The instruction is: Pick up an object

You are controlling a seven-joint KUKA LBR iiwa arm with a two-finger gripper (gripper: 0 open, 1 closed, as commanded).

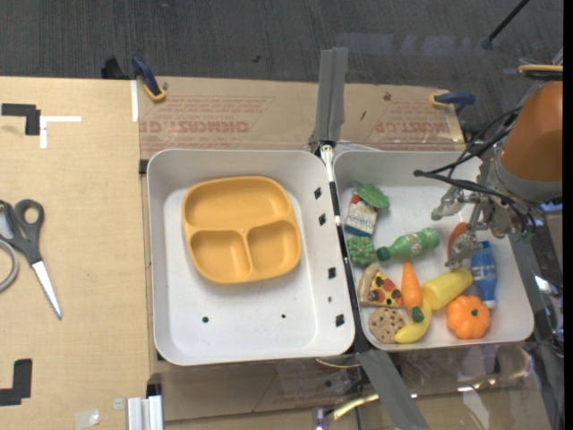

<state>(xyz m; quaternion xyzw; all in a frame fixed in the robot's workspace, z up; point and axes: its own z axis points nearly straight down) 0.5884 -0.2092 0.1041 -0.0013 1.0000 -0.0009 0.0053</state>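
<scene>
The right bin (pixel 403 173) holds several toy foods. Among them are a green bottle (pixel 412 243), a carrot (pixel 410 285), a pizza slice (pixel 382 288), a cookie (pixel 385 323), a banana (pixel 414 331), a yellow piece (pixel 446 287), an orange pumpkin (pixel 468 317) and a blue bottle (pixel 483 274). My gripper (pixel 450 233) hangs low over the bin's right side. Its two silver fingers stand apart, so it is open, just above a small red piece (pixel 460 232). Nothing is lifted.
The left bin (pixel 170 330) carries a yellow divided plate (pixel 242 228). A small carton (pixel 361 218), a leafy green (pixel 369 195) and a green lump (pixel 361 251) lie by the right bin's left wall. Scissors (pixel 31 249) rest on the bench at far left.
</scene>
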